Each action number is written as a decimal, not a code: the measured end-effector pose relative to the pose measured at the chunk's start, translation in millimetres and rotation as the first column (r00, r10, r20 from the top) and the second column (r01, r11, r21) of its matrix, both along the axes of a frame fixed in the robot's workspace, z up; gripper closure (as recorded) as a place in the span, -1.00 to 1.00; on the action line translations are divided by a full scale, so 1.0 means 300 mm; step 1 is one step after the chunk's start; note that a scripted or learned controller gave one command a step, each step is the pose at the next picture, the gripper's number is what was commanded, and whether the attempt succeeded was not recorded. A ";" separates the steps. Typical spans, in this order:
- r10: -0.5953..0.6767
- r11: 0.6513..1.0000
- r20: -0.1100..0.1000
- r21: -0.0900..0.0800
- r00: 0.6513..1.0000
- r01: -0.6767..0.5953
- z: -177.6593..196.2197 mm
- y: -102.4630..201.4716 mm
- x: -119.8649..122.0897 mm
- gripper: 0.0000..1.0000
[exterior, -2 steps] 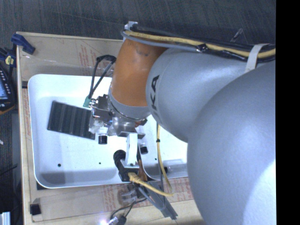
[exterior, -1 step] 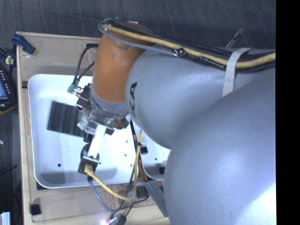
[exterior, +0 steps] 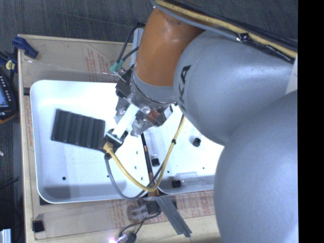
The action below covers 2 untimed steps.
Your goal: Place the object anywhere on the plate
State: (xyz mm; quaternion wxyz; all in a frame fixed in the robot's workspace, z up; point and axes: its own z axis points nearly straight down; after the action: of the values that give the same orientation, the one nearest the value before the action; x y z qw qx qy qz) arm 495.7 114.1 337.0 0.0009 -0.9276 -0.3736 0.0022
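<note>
Step in hand: approach, by my reading; nothing is seen held, and the gripper [exterior: 130, 119] hangs just right of the black ribbed slab [exterior: 78, 129].
Task's thing: probably that slab, lying flat on the floor of the left bin [exterior: 35, 135], apart from the gripper.
Jaws: I cannot tell whether they are released or clenched; the wrist hides them.
Plate: not made out.
Next move calls for: shifting left over the slab, coming down square to its long edges, then closing on it.
Other things: a thin dark rod [exterior: 147, 158] lies right of the slab, below the gripper; a small dark piece [exterior: 196, 142] sits farther right.
In the way: the arm [exterior: 228, 85] covers the bench [exterior: 76, 59] right of the slab, so a drop spot is unclear.
</note>
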 end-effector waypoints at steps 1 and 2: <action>-0.162 0.987 -0.005 -0.001 0.987 0.162 -0.624 0.095 0.346 1.00; -0.028 1.000 0.001 0.002 1.000 0.028 -0.169 0.245 0.161 1.00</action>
State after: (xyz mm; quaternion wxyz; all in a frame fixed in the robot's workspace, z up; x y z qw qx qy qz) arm 544.0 187.5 286.4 0.0019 -0.9327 -0.3607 0.0014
